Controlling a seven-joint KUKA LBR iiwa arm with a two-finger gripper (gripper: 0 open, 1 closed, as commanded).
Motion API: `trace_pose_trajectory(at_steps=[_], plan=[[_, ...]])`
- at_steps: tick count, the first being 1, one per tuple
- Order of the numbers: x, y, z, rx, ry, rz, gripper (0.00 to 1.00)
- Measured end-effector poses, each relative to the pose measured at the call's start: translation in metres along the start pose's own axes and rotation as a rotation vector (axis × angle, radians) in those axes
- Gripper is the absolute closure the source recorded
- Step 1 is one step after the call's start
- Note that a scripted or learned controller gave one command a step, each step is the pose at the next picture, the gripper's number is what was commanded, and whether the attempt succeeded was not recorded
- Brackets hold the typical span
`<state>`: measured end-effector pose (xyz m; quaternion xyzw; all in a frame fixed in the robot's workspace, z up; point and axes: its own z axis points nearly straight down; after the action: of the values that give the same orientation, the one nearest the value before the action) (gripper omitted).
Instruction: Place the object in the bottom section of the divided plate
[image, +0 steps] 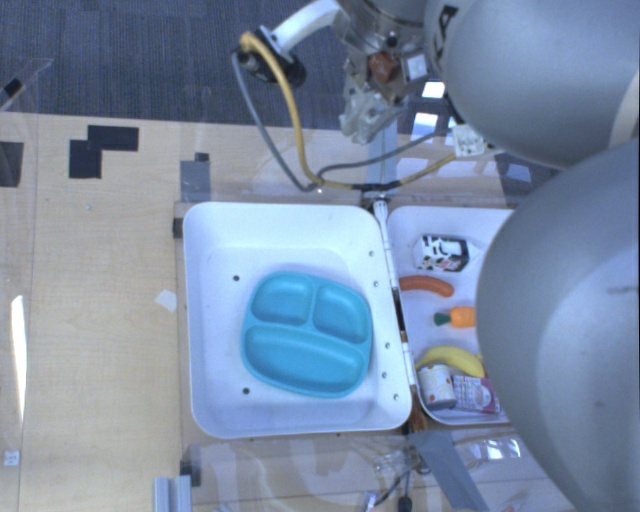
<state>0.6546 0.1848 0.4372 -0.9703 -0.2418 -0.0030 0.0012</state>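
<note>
A blue divided plate (305, 335) lies in the left white bin (215, 300). It has two small sections on the far side and one wide bottom section (300, 362), which holds nothing. The right bin (405, 240) holds a black-and-white carton (443, 252), a red sausage (425, 286), a carrot (457, 318), a banana (450, 358), a small can (435, 386) and a pink packet (477, 396). My gripper (363, 112) hangs high beyond the far edge of the bins, near the divider between them.
The grey arm (560, 260) looms large over the right side and hides much of the right bin. Yellow and grey cables (290, 120) loop down behind the bins. Black marks (100, 148) lie on the wooden bench to the left.
</note>
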Motion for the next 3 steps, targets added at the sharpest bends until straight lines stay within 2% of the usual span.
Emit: trace_pose_trajectory(at_steps=[1,2,3], plan=[[0.023,-0.044,0.0,0.0,0.0,0.155,1.0],[0.028,-0.039,0.0,0.0,-0.001,0.289,1.0],[0.013,-0.009,0.002,-0.001,-0.004,0.194,1.0]])
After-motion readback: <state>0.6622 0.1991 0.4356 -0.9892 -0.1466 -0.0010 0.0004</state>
